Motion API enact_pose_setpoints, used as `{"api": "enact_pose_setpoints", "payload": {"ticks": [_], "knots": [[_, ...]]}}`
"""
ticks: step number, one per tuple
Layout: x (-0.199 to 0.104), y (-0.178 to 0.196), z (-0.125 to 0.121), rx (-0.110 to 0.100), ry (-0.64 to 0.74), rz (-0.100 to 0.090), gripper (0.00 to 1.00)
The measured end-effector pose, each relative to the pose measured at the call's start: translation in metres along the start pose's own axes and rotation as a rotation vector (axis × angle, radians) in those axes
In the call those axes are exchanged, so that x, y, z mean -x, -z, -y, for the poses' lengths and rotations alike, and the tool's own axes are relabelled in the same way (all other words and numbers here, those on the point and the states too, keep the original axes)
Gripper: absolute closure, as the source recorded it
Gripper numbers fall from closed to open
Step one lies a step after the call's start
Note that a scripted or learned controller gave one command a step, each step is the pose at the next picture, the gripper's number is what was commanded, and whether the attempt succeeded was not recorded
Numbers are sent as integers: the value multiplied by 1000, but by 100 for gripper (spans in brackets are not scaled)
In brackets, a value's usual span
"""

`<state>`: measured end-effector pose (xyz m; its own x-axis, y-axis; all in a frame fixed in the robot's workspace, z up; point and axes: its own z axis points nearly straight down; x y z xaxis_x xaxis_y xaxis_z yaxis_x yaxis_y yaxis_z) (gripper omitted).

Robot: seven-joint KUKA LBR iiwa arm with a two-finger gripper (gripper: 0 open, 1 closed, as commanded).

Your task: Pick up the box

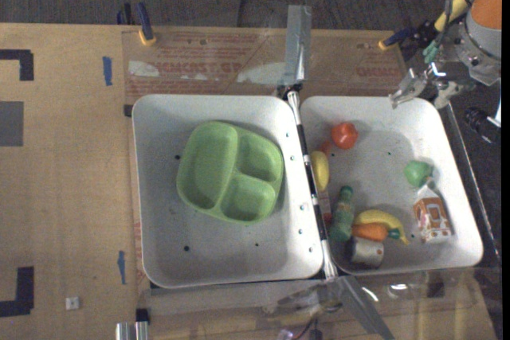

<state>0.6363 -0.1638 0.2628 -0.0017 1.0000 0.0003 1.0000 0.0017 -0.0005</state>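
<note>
The box [432, 218] is a small white and orange carton lying near the right wall of the right bin [382, 167]. My gripper [420, 86] hangs over the bin's far right corner, well above and behind the box. Its two thin fingers stand apart with nothing between them.
The right bin also holds a red pepper [344, 134], a lemon [319, 169], a green fruit [417, 172], a green bottle [343, 212], a banana [381, 218], a carrot [371, 232] and a can [366, 251]. A green divided plate [231, 171] lies in the left bin [159, 251].
</note>
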Motion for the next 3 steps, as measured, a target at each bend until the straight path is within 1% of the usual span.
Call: {"api": "enact_pose_setpoints", "payload": {"ticks": [1,2,3], "knots": [[-74,-95,33,-1,-80,0,0],[-53,-81,122,-1,22,-1,0],[-48,-158,143,15,63,9,0]]}}
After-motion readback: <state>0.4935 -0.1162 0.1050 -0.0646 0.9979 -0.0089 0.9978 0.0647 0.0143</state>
